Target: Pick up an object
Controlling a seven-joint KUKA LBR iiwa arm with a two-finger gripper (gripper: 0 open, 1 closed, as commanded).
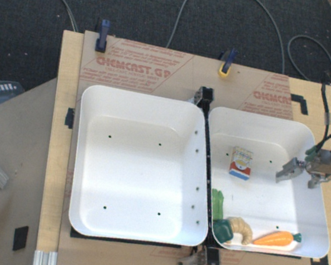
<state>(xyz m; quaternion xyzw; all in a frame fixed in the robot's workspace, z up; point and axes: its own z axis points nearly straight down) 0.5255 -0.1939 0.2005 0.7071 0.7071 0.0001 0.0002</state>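
Claw (298, 170) over right bin's (312, 215) right edge; finger state unclear. Small carton (241, 163) mid-bin. Near edge: carrot (277, 238), tan lump (241, 229), green piece (219, 217). Left bin (87, 146) smooth white.

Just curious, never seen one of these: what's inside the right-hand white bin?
Inside the right bin: a small carton, a carrot, a tan croissant-like piece and a green item. The gripper covers a little of the floor.

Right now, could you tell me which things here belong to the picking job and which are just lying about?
For the job: small red-and-white carton; orange toy carrot; beige croissant-shaped toy; green plastic vegetable; grey two-finger gripper; right-hand white bin.

Lying about: left-hand white bin; blue clamp; yellow clamp.
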